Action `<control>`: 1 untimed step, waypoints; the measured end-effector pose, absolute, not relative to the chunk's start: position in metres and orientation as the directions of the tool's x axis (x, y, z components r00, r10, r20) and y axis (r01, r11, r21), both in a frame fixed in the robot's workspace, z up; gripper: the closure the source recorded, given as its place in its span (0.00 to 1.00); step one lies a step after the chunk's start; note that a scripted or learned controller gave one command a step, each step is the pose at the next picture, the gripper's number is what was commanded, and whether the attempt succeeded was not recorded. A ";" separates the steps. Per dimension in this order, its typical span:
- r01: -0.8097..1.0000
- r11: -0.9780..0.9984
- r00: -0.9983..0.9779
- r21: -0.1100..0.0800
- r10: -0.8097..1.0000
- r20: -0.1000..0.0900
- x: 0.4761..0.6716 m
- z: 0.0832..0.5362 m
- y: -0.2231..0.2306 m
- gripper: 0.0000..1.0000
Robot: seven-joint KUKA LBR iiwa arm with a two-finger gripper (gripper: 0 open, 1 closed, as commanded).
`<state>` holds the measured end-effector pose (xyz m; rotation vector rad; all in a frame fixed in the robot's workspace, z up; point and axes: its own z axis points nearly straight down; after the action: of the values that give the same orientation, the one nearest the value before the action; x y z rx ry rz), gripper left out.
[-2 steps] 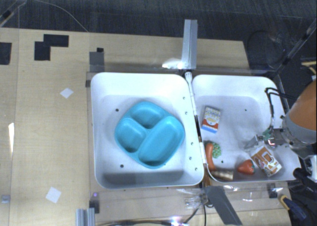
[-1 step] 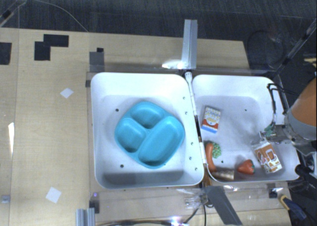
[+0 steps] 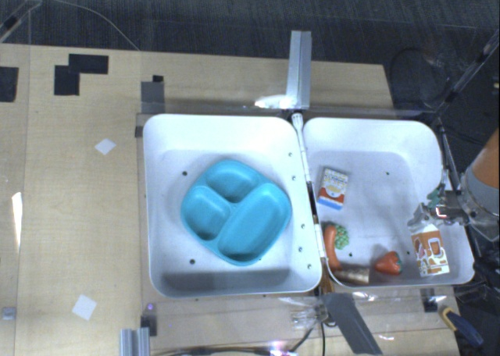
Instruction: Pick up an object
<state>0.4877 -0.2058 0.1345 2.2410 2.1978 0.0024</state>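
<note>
We look down on the desk [image 3: 70,214], pale wood, carrying two shallow white bins side by side.

Left bin [image 3: 168,268]: a blue divided plate [image 3: 236,211] sits near its centre, three compartments, tilted a little against the bin floor.

Right bin [image 3: 406,144]: a small white and orange carton [image 3: 333,188] lies flat at about 9 o'clock in the bin, near the wall shared with the left bin. At 7 o'clock we note a toy carrot [image 3: 332,242] with a green tuft beside it, lying along the left wall. Just below it, against the near wall, a brownish cylinder [image 3: 351,274]; we cannot tell what it is. Touching or just beside that, at 6 o'clock, a red strawberry-like piece [image 3: 388,264]. At 4 o'clock a small juice carton [image 3: 430,252], white with orange print, rests against the right wall.

The arm enters at 3 o'clock. The tool [image 3: 438,211] hangs over the right rim of the right bin, just above the juice carton. We cannot tell whether it is spread or pressed together, nor whether it touches the carton.
</note>
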 end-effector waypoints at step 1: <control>0.993 -0.115 0.115 0.003 0.993 0.000 0.488 0.137 -0.193 1.00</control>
<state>0.4878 -0.1928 0.1371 2.3438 2.0889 0.0025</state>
